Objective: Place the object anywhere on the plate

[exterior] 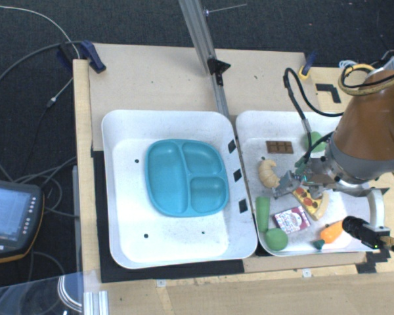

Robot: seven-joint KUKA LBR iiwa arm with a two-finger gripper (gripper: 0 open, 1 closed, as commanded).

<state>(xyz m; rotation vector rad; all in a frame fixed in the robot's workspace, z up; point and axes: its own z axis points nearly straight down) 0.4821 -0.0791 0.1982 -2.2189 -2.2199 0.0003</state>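
A blue divided plate [186,176] lies in the middle of the left white bin [125,136]. My gripper [293,183] hangs over the middle of the right bin [249,125], far to the right of the plate. It sits just right of a tan croissant [268,172] and just left of a pizza slice [312,200]. Below it lies a pink box [291,220]. The arm's brown and grey wrist [368,136] covers the bin's right part.
The right bin also holds a chocolate bar [279,147], a green cucumber [262,210], a green round fruit [276,239], an orange carrot [329,233] and a green piece [315,140] by the wrist. A metal pole [203,38] crosses the back. Black cables [295,97] loop near the arm.
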